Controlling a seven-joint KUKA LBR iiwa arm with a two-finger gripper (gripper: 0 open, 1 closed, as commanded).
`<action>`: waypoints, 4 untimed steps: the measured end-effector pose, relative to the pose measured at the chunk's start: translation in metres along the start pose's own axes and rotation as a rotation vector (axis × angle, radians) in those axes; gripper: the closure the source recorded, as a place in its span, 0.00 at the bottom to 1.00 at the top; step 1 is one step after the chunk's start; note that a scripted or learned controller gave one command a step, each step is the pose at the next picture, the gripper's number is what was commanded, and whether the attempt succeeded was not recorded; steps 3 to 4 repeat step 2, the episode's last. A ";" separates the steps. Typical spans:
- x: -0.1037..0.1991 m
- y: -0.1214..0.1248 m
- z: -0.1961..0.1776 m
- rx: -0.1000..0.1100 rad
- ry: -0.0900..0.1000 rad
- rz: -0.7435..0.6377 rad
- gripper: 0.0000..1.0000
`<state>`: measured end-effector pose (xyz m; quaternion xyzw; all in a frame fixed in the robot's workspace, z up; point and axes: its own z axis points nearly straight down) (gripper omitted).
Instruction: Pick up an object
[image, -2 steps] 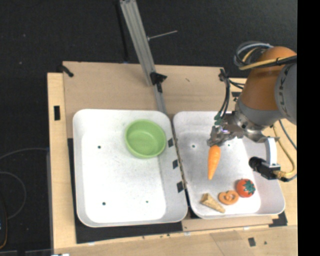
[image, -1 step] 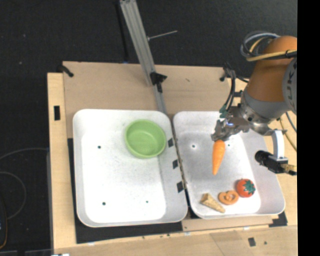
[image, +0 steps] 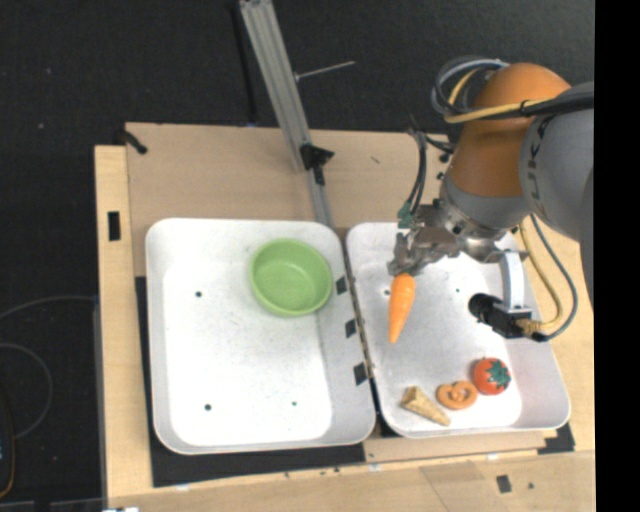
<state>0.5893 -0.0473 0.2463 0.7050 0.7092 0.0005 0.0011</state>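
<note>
An orange carrot (image: 400, 308) points down-left over the left part of the right bin (image: 540, 400). Its thick end sits between the fingertips of my gripper (image: 406, 266), which is shut on it. The grey arm with its orange band (image: 497, 130) comes in from the upper right and hides the bin's far corner.
A red tomato (image: 491, 375), an orange pumpkin-like toy (image: 457, 394) and a tan wedge (image: 424, 404) lie along the right bin's near edge. A green bowl (image: 290, 278) stands in the left bin (image: 200, 400). A metal pole (image: 285, 95) slants up behind the bins.
</note>
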 end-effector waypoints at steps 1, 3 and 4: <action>0.045 -0.001 0.008 0.003 0.000 0.001 1.00; 0.101 0.003 -0.003 0.001 0.003 -0.002 1.00; 0.101 0.003 -0.003 0.001 0.003 -0.002 1.00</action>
